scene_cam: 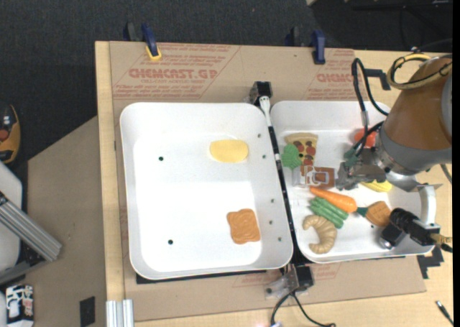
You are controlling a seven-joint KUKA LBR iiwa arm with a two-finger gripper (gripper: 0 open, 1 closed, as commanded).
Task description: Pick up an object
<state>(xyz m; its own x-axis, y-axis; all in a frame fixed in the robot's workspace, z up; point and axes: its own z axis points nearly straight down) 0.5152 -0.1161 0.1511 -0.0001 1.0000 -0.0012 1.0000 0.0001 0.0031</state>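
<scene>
Dark carpeted floor (pixel 108 2) surrounds a brown cardboard-covered tabletop (pixel 180 67) bearing two shallow white bins.

Left white bin (pixel 144 196): pale yellow oval disc (pixel 229 150) toward the far edge; orange-brown toast-like square (pixel 244 226) toward the near right corner.

Right white bin (pixel 323 113): pizza slice (pixel 306 147), green leafy piece (pixel 292 156), orange carrot (pixel 334 199), green bean pods (pixel 327 211), tan croissant (pixel 321 232), all close together.

Pincer (pixel 353 173): low over the right bin, beside the carrot's far side; its spread cannot be told.
</scene>
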